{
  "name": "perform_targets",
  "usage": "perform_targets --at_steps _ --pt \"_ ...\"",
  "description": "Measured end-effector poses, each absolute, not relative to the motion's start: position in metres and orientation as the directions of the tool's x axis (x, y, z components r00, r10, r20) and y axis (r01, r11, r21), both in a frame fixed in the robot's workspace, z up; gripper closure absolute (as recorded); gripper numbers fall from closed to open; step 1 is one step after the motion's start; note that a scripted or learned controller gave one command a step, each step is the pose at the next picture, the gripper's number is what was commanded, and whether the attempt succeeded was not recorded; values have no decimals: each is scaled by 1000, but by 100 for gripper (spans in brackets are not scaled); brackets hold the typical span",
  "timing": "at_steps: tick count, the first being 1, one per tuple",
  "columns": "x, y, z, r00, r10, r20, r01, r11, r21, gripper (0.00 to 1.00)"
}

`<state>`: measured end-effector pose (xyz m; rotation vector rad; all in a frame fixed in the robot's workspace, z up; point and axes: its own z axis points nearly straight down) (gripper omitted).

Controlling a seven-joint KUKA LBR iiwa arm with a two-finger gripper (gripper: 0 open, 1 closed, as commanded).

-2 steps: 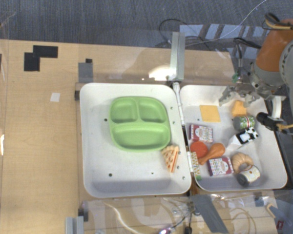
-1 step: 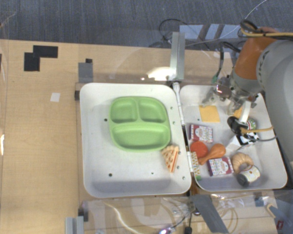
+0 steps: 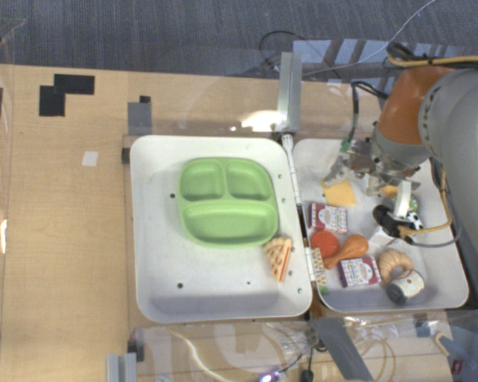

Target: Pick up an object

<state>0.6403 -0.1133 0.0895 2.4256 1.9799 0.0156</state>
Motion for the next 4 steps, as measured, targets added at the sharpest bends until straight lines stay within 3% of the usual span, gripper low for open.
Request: perform_targets --at_steps 1,2,3,4 --pt "642 -112 98 199 980 5 980 -200 15 100" --pt "673 -127 88 206 979 1 978 -206 12 100" --pt "672 -128 87 207 978 0 978 -207 6 0" --pt "672 -146 86 171 985 0 985 -171 6 0"
